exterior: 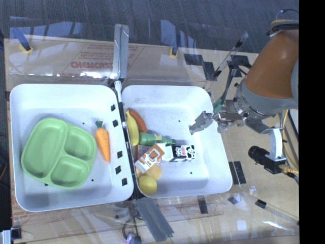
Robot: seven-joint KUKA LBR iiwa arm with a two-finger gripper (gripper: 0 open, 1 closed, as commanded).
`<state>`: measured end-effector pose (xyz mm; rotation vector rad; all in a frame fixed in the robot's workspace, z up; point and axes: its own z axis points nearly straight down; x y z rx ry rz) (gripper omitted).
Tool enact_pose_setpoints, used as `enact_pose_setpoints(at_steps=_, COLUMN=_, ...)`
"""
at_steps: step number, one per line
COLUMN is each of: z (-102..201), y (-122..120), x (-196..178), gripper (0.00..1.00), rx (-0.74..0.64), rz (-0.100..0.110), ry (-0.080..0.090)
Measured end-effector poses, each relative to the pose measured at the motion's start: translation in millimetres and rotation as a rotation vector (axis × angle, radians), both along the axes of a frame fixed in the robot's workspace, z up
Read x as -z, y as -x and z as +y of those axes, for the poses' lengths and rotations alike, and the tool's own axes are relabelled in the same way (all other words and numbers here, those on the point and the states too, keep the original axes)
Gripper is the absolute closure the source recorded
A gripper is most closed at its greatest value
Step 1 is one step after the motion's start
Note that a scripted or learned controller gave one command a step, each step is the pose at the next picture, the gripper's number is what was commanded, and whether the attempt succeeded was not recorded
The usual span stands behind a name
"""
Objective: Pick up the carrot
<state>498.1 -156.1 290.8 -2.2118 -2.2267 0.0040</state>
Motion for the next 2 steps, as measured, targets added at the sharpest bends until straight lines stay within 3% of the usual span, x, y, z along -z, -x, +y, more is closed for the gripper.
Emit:
enact_pose_setpoints(at_steps=1, z=55.4, y=20.7, x=-48.6, gripper=0.0, rx=-0.325, rz=-0.006, ry=0.001)
enact_pose_setpoints(at_steps=2, z=112.4, y=20.5, x=-78.2, gripper=0.0, rx=-0.723, rz=-0.007, ry=0.002)
